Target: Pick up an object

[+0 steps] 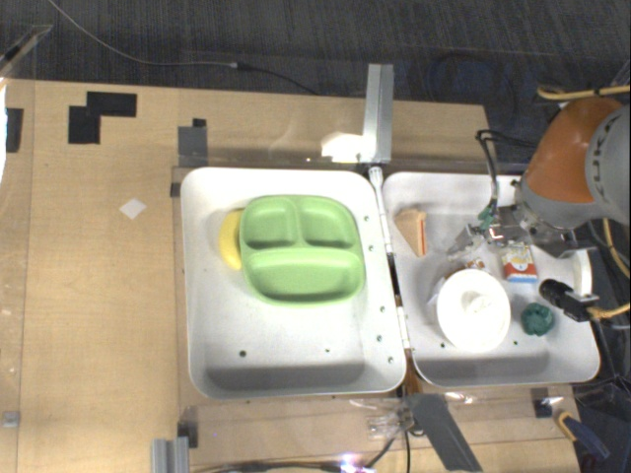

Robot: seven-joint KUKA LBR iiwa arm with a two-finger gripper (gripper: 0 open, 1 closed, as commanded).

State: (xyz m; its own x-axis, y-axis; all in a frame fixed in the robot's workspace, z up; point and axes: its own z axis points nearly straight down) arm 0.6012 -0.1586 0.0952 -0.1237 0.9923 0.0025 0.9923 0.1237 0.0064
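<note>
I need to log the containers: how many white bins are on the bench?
2. The left bin holds a green divided plate. The right bin sits beside it, under the arm, with several small objects inside.

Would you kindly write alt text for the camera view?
A grey arm's gripper reaches into the right bin, above a white round container, a small carton and a teal object. The left bin holds a green divided tray.

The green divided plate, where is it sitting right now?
In the camera view, the green divided plate lies in the upper middle of the left bin, partly covering a yellow object at its left edge.
</note>
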